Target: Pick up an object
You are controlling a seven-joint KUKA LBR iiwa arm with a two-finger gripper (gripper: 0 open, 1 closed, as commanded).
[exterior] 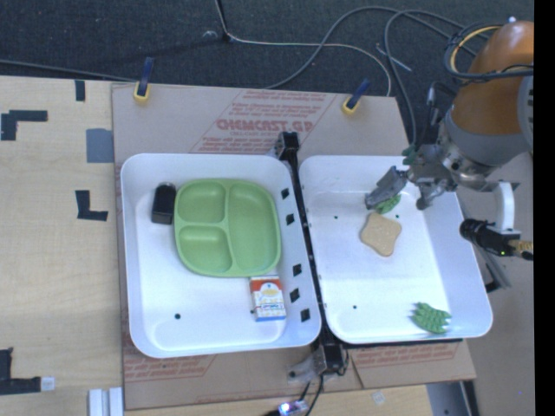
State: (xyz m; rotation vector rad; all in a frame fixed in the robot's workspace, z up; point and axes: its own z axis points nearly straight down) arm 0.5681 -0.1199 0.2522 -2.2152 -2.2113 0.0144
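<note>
Right bin (451,258): tan toast slice (381,233).

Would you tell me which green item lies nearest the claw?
The small green piece beside the claw, above the toast; the leafy one lies at the bin's near corner.

Red block lettering reading "CHEMCAST GP" runs slantwise across the brown cardboard sheet (260,120) under the bins, up and to the left of the claw (406,191). The small red and white carton (268,298), well off to its lower left, carries print too small to read.
</note>
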